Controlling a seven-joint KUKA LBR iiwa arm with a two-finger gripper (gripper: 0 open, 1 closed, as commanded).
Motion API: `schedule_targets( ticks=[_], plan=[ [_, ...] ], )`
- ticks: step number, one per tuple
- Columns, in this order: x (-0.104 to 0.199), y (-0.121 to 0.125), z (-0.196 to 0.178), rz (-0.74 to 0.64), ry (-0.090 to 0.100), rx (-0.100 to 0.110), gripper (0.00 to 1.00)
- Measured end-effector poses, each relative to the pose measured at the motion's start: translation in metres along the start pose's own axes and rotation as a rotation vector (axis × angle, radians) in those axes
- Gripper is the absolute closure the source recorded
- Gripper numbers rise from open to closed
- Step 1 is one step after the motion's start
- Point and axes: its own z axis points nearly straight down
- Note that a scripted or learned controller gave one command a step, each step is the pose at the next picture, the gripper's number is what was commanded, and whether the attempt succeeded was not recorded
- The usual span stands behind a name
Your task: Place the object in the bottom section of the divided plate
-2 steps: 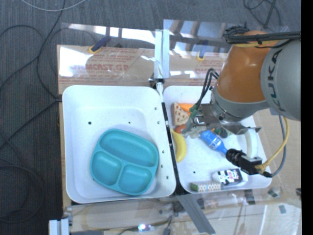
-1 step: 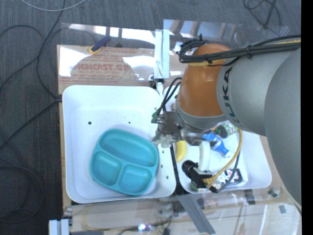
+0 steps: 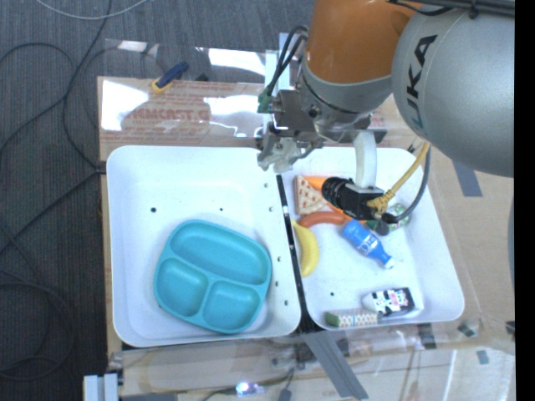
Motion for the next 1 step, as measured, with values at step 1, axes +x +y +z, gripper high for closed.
schedule_targets(
  ticks=[1],
  plan=[
    [0.0091, -0.0672, 0.1023, -0.044, 0.002, 0.005, 1.00]
  ],
)
